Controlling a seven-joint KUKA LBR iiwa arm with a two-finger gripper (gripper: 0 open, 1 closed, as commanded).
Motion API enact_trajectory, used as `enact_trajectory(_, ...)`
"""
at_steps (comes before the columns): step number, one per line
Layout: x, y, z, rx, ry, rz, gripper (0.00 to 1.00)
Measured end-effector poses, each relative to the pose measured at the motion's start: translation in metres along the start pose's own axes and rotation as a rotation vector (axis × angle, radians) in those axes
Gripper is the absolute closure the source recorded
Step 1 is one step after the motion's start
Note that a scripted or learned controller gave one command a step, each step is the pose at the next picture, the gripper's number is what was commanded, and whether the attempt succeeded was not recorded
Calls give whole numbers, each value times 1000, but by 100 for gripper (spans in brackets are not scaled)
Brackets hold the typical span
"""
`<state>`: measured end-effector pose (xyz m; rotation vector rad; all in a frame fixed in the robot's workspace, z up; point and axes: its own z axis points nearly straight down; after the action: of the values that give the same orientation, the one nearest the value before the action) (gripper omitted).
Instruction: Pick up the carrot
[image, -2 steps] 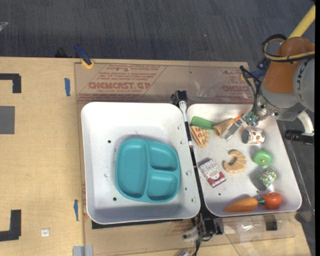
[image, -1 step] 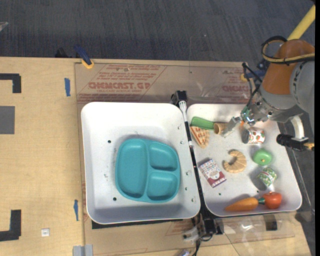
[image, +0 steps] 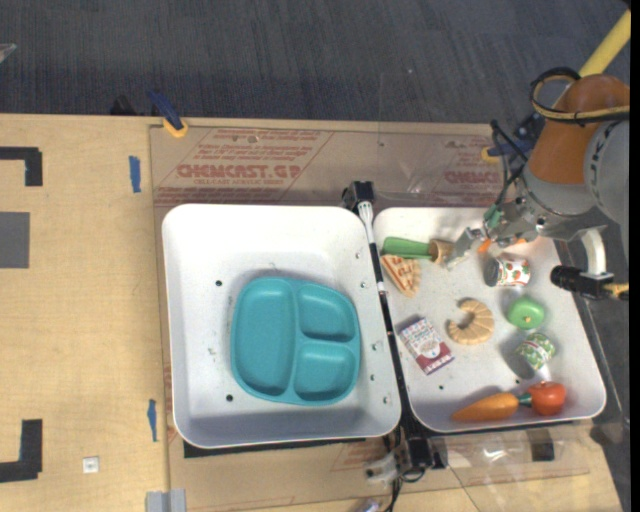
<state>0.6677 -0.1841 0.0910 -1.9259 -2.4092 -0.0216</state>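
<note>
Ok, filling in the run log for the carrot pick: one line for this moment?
gripper: far edge of right bin | orange toy carrot: near edge, beside red tomato, untouched | grasp: none

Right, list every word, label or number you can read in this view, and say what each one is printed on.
"CHEMCAST. GP", in red, upside down, on the clear sheet behind the left bin.
A second red print, on the same sheet behind the right bin: cut off by the arm, not readable.
Print on the small carton and the two cans: too small to read.
</note>
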Motion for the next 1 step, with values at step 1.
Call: enact_trajectory(1,-1,-1,2,17,18,184,0)
